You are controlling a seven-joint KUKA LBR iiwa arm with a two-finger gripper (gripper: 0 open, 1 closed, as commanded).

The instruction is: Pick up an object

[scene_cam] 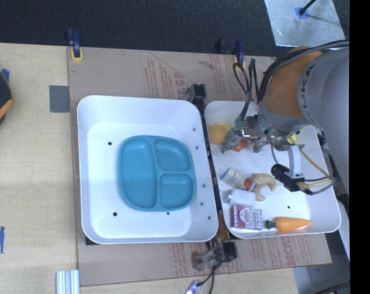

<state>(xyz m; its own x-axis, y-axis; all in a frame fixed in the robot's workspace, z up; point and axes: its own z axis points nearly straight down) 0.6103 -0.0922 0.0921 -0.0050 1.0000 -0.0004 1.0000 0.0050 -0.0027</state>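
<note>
Arm's over the right bin (pixel 332 216), gripper (pixel 245 135) low at the far-left corner. Can't tell its grip state from here. Nearest candidate: yellow ball (pixel 218 133), just beside it toward the left bin (pixel 90 164). Round, so no axis to align to. Carrot (pixel 291 224) lies along the near wall, well apart. Blue tray (pixel 156 171) is off in the left bin.

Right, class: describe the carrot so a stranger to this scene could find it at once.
Start at the right white bin, the one crowded with small items. Go to its near edge, at the right-hand corner. The carrot lies there on its side beside a small pink carton, the only bright orange, tapered thing.
</note>
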